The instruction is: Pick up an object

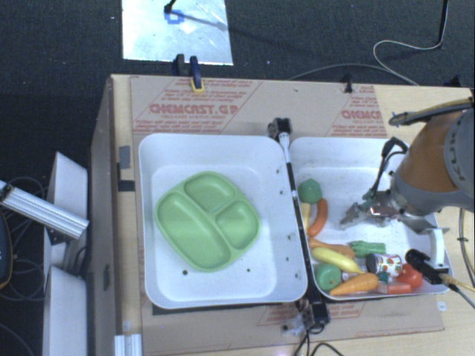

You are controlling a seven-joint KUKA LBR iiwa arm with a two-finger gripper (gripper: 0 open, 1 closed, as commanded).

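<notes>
While the toy food lies heaped along the lower edge of the right white bin (349,150), with a yellow plastic banana (334,256) and an orange carrot (355,283), the tool (365,210) hangs above the bin's middle, fingers spread apart and holding nothing. At frame centre-left, the left white bin (167,288) carries a green divided plate (208,219).

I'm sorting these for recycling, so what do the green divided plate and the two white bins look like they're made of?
The green divided plate looks like moulded plastic with a matte finish: uniform pale green colour, soft rounded compartment ridges, little glare. The left bin and right bin look like thin white plastic or coated trays, smooth and slightly glossy, with rounded corners; the material can't be confirmed from this view.
</notes>
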